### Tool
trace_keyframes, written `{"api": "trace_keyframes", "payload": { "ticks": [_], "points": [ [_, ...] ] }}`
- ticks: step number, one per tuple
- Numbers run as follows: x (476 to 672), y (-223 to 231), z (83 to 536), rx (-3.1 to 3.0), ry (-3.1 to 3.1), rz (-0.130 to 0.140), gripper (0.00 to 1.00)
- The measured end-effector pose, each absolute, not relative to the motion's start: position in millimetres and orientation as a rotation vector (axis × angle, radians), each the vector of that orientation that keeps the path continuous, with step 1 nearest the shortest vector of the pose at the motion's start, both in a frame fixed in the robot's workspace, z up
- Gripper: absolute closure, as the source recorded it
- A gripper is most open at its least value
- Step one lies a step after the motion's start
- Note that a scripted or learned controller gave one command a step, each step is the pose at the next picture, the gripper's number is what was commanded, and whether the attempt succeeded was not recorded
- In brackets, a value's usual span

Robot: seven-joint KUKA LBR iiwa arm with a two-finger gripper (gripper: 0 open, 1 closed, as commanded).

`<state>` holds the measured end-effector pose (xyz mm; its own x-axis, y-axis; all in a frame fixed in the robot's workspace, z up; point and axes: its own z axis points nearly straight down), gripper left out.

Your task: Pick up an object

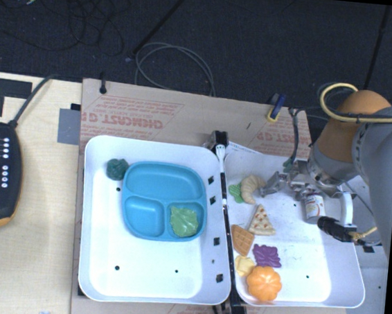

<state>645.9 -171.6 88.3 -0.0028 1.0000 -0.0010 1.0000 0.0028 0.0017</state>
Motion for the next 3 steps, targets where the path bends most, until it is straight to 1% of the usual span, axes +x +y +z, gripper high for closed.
{"api": "trace_keyframes", "payload": {
  "ticks": [1,2,3],
  "points": [
    [609.6,-97.7,88.0,2.222,2.231,-0.002,0.0],
    [536.3,-98.0,87.0,2.229,2.226,-0.008,0.0],
    [627.4,-89.2,88.8,2.214,2.218,0.001,0.0]
  ]
}}
